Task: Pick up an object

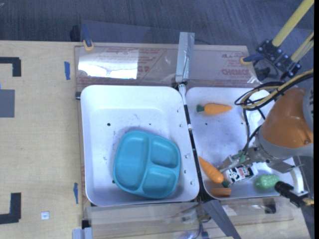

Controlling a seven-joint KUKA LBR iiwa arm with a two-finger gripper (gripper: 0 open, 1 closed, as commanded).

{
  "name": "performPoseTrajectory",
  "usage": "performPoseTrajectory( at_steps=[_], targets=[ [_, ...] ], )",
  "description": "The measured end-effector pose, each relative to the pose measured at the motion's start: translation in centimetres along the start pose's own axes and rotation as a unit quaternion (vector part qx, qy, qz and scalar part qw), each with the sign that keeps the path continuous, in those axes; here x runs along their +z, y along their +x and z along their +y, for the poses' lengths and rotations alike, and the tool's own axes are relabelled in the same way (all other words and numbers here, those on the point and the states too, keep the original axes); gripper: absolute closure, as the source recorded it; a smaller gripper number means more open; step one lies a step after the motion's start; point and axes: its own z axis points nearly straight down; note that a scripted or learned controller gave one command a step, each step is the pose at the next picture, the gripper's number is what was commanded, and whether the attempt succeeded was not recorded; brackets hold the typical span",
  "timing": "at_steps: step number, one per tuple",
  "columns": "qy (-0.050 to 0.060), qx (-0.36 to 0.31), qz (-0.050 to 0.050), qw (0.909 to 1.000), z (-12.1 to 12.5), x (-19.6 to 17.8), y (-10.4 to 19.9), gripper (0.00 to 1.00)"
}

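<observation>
Right bin, gripper low over a crowded corner

Basically the arm (pixel 284 128) is down in the right bin (pixel 219 133), gripper (pixel 239 169) near the front edge. The risk is clutter. A carrot (pixel 211 170) lies just left of the tool, a reddish piece (pixel 220 191) sits at the front wall below it, and a green lumpy object (pixel 266 181) is just to its right. Closing here could pinch an edge, nudge the carrot away, or wedge something against the bin wall, and the grasp slips.

Tool state: can't tell how it's set or whether it has anything; the wrist hides the tip.

A second carrot (pixel 216 109) lies well apart near the back, an easier target. The left bin (pixel 99 108) holds a blue divided plate (pixel 147 169).
</observation>
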Motion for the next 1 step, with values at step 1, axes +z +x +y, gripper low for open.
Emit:
performPoseTrajectory(
  at_steps=[1],
  targets=[
    [-0.001,0.001,0.0,1.0,0.2,-0.78,-0.09,1.0]
  ],
)
